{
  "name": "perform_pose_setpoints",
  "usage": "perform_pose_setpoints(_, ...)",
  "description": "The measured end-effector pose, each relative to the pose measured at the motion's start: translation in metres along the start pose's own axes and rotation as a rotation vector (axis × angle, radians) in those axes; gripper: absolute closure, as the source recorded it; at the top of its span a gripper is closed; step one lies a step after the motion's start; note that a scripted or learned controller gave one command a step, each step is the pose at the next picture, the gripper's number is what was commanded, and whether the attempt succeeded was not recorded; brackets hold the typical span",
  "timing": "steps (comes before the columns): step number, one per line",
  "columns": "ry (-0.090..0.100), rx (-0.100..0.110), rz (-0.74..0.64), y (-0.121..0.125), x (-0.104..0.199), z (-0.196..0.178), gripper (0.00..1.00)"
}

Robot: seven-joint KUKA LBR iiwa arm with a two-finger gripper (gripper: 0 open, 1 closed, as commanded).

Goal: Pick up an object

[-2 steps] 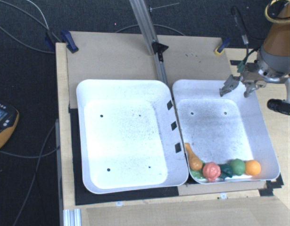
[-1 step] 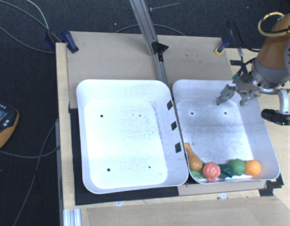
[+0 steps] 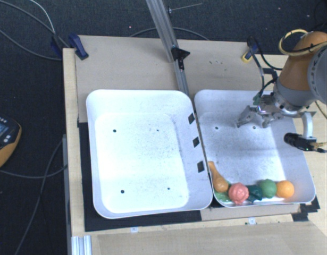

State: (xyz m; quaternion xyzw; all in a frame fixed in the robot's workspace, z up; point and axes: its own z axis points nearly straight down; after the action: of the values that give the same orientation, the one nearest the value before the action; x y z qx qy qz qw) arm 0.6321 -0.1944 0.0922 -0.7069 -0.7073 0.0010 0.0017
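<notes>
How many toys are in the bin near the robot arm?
4 that I can tell, all along the near edge of the right bin: an orange carrot-like piece leftmost, then a pink ball, a green ball, and an orange ball. More may hide beneath them.

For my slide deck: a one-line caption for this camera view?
Gripper poised over the right bin, above toy produce clustered along its near edge.
</notes>
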Motion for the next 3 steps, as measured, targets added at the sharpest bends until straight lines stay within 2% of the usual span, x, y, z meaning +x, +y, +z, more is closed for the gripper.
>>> perform_pose_setpoints(1, -0.002, -0.006, -0.001, 0.002, 0.0, -0.014, 1.0)
perform_pose_setpoints(3, -0.002, -0.01, 0.0, 0.006, 0.007, -0.138, 1.0)
